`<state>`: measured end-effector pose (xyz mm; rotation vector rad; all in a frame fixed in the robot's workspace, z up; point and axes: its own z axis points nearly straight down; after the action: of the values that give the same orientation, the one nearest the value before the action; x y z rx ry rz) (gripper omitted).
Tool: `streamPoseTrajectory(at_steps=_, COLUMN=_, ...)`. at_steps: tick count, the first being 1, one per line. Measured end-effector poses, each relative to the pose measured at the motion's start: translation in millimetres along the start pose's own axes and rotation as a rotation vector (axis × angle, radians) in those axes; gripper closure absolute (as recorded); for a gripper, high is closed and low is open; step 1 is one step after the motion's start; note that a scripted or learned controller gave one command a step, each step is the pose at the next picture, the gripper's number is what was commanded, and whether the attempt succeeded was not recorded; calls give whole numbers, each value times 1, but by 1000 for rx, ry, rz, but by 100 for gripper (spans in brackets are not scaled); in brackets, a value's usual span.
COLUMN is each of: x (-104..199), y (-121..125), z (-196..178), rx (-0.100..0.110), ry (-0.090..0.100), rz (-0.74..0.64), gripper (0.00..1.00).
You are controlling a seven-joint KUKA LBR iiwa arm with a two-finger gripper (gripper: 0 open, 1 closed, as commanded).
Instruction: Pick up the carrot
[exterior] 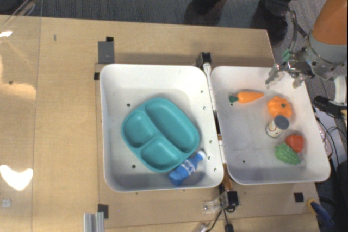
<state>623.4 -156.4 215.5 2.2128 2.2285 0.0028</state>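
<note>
The small orange carrot with a green top [247,97] is seen lying in the right white bin [255,168], near its upper left. The two-finger gripper [286,74], fingers spread and nothing between them, is poised just beside the bin's upper right rim.

Bright, even light is falling from above me, and both white bins [163,76] are glowing almost without detail. Soft shadows are lying under the teal divided plate [159,133] and along the bin walls. White glare patches are shining on the wooden bench [16,177] at the left. The whole picture is looking slightly soft and grainy.
</note>
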Motion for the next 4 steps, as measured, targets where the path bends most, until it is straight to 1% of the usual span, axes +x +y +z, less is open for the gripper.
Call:
streamPoseTrajectory(at_steps=1, x=-16, y=-1, z=109, rx=-6, ry=-1, rz=167, gripper=0)
streamPoseTrajectory(at_steps=2, x=2, y=44, z=128, rx=9, ry=-3, rz=-152, gripper=0)
streamPoseTrajectory(at_steps=3, x=28, y=-30, z=124, rx=-13, ry=-5, rz=-371, gripper=0)
streamPoseTrajectory(at_steps=4, x=16, y=-88, z=123, rx=-17, ry=-8, rz=-429, gripper=0)
